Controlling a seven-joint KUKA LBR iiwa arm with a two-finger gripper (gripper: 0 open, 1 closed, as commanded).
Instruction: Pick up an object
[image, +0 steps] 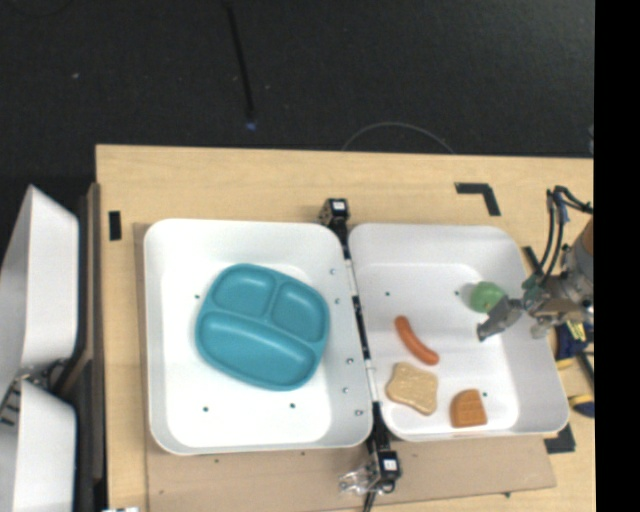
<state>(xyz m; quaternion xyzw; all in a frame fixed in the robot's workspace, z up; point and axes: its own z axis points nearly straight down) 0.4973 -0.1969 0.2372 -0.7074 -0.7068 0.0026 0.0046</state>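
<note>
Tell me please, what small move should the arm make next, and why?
Probably a short move left and down onto the green object. The gripper sits at the right bin's right side, just beside that object and apart from the sausage, toast slice and orange piece, so green is nearest.

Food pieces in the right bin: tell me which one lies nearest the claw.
The green piece, right beside the claw near the bin's right side. The sausage, toast and orange piece lie lower and farther off.
</note>
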